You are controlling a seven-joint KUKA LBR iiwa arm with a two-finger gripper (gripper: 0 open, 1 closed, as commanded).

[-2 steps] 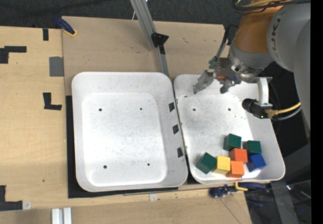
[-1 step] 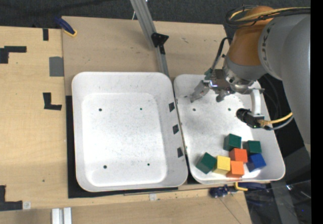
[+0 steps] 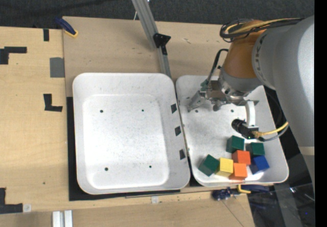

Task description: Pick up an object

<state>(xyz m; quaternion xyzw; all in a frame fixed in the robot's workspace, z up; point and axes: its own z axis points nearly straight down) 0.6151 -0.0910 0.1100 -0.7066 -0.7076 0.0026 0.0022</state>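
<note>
Two white bins (image 3: pixel 82 118) sit side by side on the bench. Near the right bin's front-right corner: 7 blocks, i.e. 3 green (image 3: pixel 235 143), 2 orange (image 3: pixel 243 157), 1 yellow (image 3: pixel 226 165), 1 blue (image 3: pixel 260 163).

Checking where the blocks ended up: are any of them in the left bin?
No: the green, yellow, orange and blue blocks all lie clustered in the right bin's near corner.
</note>
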